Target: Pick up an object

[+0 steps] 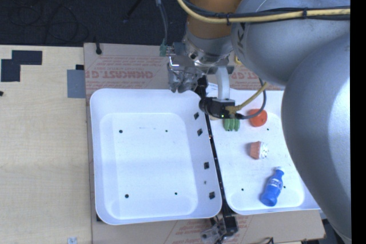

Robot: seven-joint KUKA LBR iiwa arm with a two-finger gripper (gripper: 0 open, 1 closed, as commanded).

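Pale table (40, 123) bears two white bins (148, 163). A blue bottle (272, 187) lies unpicked by the arm-side bin (243, 177) front edge. The claw (184, 82) hangs over their far rims, and I cannot tell its state.

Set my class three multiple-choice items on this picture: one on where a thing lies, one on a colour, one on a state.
1. Where is the bottle?
A. in the left bin
B. in the right bin
C. on the cardboard outside the bins

2. What colour is the bottle?
A. blue
B. red
C. yellow

3. What state is the bottle in?
A. lifted off the bin floor
B. covered by another thing
C. lying free on the bin floor

Answers:
1 B: it lies near the right bin's front corner.
2 A: its body is plainly blue.
3 C: it rests on the floor, well apart from the gripper, which hangs at the bins' far rim.
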